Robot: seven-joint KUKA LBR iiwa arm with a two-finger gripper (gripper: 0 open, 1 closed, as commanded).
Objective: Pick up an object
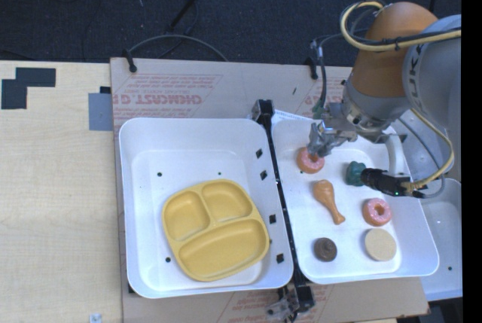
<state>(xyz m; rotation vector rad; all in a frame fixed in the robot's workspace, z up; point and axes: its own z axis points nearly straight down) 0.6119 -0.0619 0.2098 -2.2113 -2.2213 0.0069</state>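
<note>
My gripper (316,147) reaches down into the right bin (422,254) at its upper left, right over a pink frosted donut (309,161). The fingertips touch or straddle the donut's top edge. A tan chicken drumstick (329,200) lies just below it. Further right are a second pink donut (376,211), a dark teal object (355,173), a round beige cookie (379,245) and a small chocolate donut (325,249).
The left bin (139,163) holds a yellow divided plate (216,229). A black divider (275,193) runs between the bins. Cables and a black connector (388,182) hang from the wrist over the right bin's upper right.
</note>
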